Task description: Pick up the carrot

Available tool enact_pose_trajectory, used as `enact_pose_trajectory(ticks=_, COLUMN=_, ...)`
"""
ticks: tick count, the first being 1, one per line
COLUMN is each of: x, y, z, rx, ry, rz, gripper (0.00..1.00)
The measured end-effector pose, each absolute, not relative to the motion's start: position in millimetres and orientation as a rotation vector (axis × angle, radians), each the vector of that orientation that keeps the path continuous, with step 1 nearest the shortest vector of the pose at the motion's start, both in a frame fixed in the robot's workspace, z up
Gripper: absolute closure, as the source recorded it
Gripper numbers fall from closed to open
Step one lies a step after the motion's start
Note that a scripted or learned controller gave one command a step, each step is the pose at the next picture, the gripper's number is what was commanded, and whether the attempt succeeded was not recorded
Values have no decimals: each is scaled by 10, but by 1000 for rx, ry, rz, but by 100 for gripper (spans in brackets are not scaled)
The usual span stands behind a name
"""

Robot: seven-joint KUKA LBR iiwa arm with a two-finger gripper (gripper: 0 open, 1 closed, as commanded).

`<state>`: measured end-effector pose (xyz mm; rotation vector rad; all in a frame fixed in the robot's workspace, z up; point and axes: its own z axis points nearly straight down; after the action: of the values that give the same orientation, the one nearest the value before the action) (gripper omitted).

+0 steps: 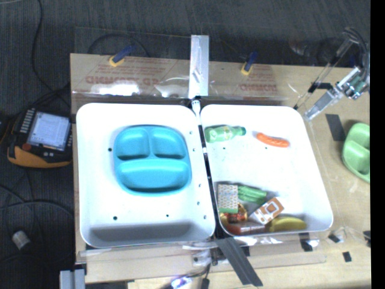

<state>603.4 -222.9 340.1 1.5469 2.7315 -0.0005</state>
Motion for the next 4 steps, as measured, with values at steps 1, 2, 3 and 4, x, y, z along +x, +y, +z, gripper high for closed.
enact_pose_trajectory(ticks=1, x=6193, y=-2241, z=4249, rx=1442, ry=2786, rz=-5, gripper=0)
enact_pose_trajectory(ticks=2, x=5963, y=-2230, z=2755, rx=988, ry=2980, rz=-1, gripper=0)
enact_pose_trajectory(ticks=3, x=5316, y=-2158, z=1871, rx=526, ry=3097, rz=-1, gripper=0)
enact_pose_trajectory(ticks=4, x=5473, y=-1970, z=2514, rx=529, ry=3093, rz=3, gripper=0)
